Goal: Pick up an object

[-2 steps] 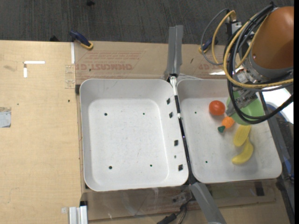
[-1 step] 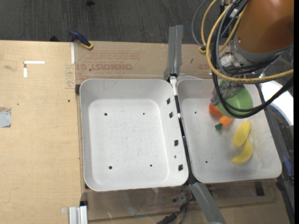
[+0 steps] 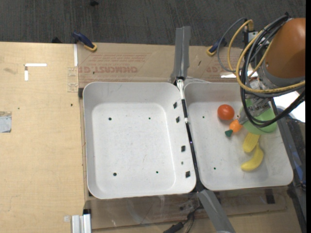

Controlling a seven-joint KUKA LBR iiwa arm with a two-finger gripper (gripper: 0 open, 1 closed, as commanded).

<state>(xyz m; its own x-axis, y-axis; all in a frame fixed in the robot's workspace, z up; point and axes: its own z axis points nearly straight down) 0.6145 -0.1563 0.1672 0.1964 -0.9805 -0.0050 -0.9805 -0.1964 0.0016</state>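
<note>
Faintly, mirrored red lettering on the cardboard sheet (image 3: 114, 64) behind the bins stays unreadable, while cables hide the gripper (image 3: 252, 111).

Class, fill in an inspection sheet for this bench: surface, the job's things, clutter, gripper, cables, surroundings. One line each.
Surface: wooden bench bearing two white bins side by side, the left bin and the right bin.
Job's things: in the right bin, a red ball, a small orange piece, two yellow banana-like pieces and a green object, partly hidden by the arm.
Clutter: nothing seen.
Gripper: arm hangs over the right bin's far right; fingers hidden among cables.
Cables: yellow and black loops around the wrist.
Surroundings: cardboard sheet behind the bins, clamps at its edge, dark floor.
</note>
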